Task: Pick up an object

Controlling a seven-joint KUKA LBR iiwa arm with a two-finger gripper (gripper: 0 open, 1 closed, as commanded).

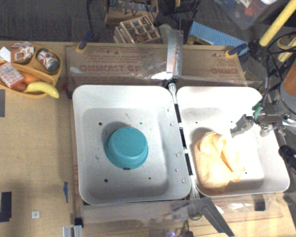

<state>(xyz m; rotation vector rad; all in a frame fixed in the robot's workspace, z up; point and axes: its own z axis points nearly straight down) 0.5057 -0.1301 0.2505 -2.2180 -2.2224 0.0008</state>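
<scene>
A crumpled yellow-orange cloth (217, 159) lies in the front half of the right bin (212, 100). An upturned teal bowl (127, 147) sits in the middle of the left bin (89, 112). My gripper (251, 124) is over the right side of the right bin, just beyond the cloth's far right corner and apart from it. The grey arm with its orange band (292, 83) comes in from the right edge.
On the bench at far left stands a yellow tray (0, 75) holding a banana (43, 88) and small packets. Cardboard (118, 63) and cluttered boxes lie behind the bins. A metal divider (180, 132) separates the two bins.
</scene>
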